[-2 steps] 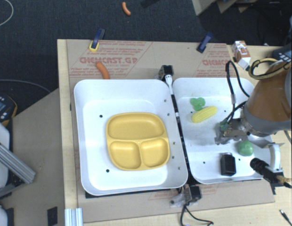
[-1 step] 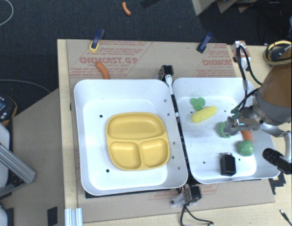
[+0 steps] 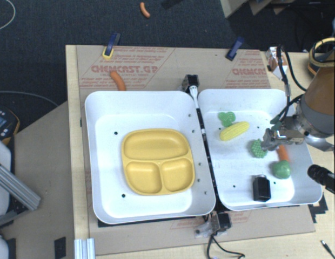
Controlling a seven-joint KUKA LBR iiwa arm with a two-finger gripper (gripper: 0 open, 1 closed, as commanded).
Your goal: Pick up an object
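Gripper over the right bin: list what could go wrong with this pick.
1. The gripper sits where the broccoli and carrot lie close together, so it may catch both or nudge one away.
2. The carrot lies partly under the arm, hard to see, so a grasp there may miss.
3. The green ball lies just below the carrot; a push could roll it toward the bin's rim.

Robotics lab, test setup. Left of the end effector (image 3: 272,139), two white bins (image 3: 102,161) sit on a cardboard-covered surface (image 3: 156,63) held by clamps (image 3: 109,46). Loose cables (image 3: 221,247) nearer the camera; dark carpet (image 3: 59,15) beyond; aluminium framing (image 3: 16,190) far left.
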